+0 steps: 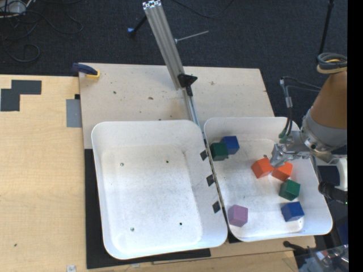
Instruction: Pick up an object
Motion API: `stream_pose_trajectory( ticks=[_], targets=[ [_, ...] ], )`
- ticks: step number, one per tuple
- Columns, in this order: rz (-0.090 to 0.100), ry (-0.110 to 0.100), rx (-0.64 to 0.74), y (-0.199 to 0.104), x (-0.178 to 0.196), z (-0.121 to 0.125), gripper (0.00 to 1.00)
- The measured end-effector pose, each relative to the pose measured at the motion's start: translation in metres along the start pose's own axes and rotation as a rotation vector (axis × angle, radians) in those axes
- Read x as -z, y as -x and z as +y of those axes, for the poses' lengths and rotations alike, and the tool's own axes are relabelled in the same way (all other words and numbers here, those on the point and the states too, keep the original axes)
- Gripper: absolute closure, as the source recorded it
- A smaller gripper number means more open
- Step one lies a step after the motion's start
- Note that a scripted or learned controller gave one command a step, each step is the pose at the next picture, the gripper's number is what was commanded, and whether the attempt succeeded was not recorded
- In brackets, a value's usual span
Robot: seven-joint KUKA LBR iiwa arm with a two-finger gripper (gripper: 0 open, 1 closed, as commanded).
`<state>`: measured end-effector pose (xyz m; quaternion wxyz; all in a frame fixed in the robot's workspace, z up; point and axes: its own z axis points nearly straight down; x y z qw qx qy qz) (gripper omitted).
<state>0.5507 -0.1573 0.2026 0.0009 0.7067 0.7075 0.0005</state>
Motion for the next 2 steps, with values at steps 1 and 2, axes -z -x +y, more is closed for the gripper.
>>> stream_pose_trajectory(
  ticks=[1,2],
  targets=[
    [0.0,0.001,0.001,0.001,0.047,0.001,1.0],
    [0.003,-0.005,0.002,-0.041,0.04,-0.005,1.0]
  ],
)
